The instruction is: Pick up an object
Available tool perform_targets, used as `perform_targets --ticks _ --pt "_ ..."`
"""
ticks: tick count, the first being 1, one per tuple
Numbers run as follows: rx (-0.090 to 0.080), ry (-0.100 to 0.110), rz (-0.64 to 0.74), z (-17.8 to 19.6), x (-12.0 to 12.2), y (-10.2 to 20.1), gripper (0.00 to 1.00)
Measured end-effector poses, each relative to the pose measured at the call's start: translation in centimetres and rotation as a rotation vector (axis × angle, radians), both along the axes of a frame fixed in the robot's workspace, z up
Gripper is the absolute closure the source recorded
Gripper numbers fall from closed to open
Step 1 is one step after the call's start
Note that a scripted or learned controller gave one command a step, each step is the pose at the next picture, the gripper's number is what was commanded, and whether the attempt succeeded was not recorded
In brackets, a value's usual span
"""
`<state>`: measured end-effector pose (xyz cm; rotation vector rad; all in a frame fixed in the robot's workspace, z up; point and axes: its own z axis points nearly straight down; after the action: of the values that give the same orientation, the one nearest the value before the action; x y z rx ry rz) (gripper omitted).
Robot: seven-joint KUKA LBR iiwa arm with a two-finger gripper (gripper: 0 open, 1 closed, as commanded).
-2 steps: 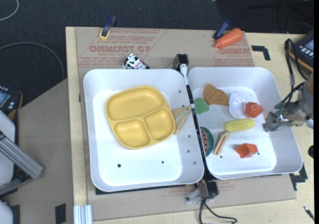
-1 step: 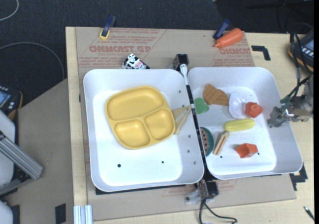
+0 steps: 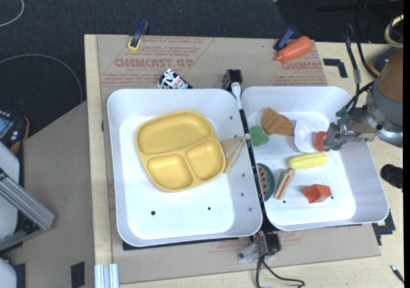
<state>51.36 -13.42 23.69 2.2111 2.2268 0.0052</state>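
- Camera view: the arm (image 3: 389, 98) reaches in from the right edge, its wrist angled leftward and low over the right bin (image 3: 368, 200).
- The gripper (image 3: 328, 140) sits at the right side of a small white plate (image 3: 306, 132), right at a small red-orange object (image 3: 319, 141) on that plate; whether the fingers are apart or closed on it cannot be told.
- Just below the gripper lies a yellow corn cob (image 3: 307, 162).
- A red piece (image 3: 317, 193) lies nearer the front of the same bin.
- The left bin (image 3: 125, 216) holds a yellow divided tray (image 3: 179, 149).
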Motion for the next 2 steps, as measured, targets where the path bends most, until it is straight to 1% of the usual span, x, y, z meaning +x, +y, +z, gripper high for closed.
perform_targets --ticks 1,2 --pt "0.0 0.002 0.0 -1.3 2.9 5.0 1.0" --pt "0.0 0.001 -0.002 -1.8 5.1 9.0 1.0"
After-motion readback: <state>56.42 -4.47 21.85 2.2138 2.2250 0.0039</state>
